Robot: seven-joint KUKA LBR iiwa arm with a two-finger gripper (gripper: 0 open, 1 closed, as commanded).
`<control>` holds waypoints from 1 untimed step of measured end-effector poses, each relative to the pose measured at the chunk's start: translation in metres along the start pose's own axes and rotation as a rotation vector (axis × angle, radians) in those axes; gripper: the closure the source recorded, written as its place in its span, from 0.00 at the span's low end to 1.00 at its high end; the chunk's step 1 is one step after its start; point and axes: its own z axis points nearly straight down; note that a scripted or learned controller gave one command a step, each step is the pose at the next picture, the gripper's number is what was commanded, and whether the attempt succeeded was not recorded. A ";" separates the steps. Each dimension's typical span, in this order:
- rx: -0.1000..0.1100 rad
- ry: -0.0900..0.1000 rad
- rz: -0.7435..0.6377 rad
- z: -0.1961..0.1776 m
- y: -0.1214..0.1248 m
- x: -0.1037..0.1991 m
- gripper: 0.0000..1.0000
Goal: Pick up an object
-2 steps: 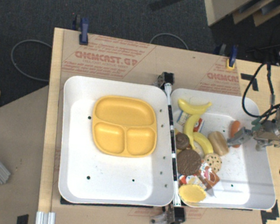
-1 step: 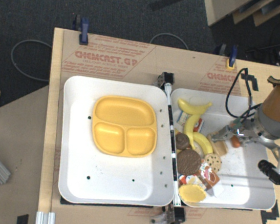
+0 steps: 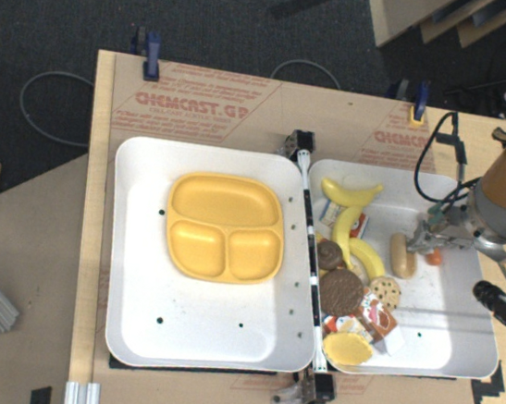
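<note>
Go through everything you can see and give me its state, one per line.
Yellow divided plate: upright in the left bin, compartments bare.
Banana: lying in the right bin.
Bread roll: lying beside the gripper.
Chocolate cookie: flat among the pile.

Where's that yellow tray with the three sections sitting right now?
The yellow tray lies in the left white bin, toward the bin's upper middle. The banana and the other play food sit in the neighbouring right bin.
</note>
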 end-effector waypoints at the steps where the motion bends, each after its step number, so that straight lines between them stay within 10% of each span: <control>1: 0.004 0.001 -0.001 0.002 -0.001 0.001 0.00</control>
